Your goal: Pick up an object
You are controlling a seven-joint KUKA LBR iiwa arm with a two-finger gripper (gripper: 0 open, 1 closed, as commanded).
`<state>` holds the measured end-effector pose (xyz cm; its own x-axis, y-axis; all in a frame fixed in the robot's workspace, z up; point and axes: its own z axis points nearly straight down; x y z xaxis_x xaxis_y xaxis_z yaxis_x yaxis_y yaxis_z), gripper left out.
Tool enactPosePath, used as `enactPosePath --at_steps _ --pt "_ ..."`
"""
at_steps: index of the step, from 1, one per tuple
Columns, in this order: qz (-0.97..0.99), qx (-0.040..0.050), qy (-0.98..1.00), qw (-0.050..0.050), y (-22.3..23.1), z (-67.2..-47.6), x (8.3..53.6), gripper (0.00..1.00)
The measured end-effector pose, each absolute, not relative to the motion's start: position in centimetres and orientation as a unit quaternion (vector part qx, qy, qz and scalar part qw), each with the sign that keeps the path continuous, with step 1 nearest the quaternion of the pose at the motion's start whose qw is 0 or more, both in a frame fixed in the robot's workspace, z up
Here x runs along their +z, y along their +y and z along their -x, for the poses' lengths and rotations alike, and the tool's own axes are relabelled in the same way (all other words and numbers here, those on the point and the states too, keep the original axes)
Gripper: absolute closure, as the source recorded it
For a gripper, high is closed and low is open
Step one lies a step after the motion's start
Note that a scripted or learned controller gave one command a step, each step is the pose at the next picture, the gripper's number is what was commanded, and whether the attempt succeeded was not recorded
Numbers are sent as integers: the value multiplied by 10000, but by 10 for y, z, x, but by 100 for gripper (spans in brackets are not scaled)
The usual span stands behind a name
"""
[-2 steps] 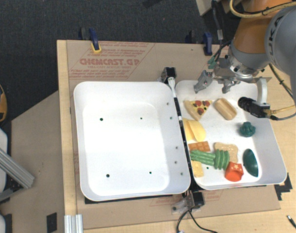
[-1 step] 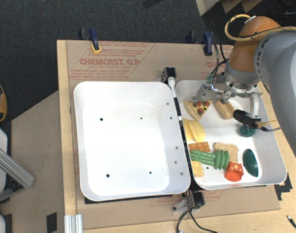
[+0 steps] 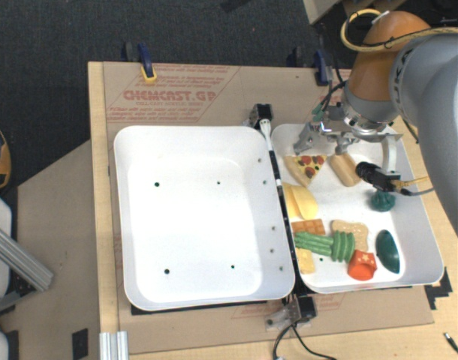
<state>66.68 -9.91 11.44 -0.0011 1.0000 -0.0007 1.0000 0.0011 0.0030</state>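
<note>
Pizza slice toy [image 3: 308,167]: lies flat in the far part of the right bin [image 3: 418,227], close to the wall that the right bin shares with the left bin [image 3: 191,223]. Its point faces the near side.

Gripper [image 3: 324,135]: positioned above the far end of the right bin, just beyond the pizza slice toy and over its broad end. Contact with the toy cannot be confirmed. Jaws: from this angle it cannot be told whether they are released or clenched, and nothing is seen between them.

Adjacent items in the right bin:
- Tan cylinder [image 3: 345,171], just right of the pizza slice toy, tilted.
- Teal piece [image 3: 382,199], near the right wall.
- Yellow wedge [image 3: 300,201], against the shared wall, nearer the camera than the pizza slice toy.
- Orange cracker [image 3: 309,227], touching the yellow wedge.
- Green vegetable toy [image 3: 326,244], lying across the near part.
- Red piece [image 3: 362,265] and dark green oval [image 3: 388,250], side by side at the near right corner.

Both bins rest side by side on the counter [image 3: 176,92].
</note>
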Motion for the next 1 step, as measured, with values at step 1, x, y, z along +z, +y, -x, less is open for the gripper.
enactPosePath --at_steps 1 --pt "-7056 22 7086 24 -46 -666 189 0"
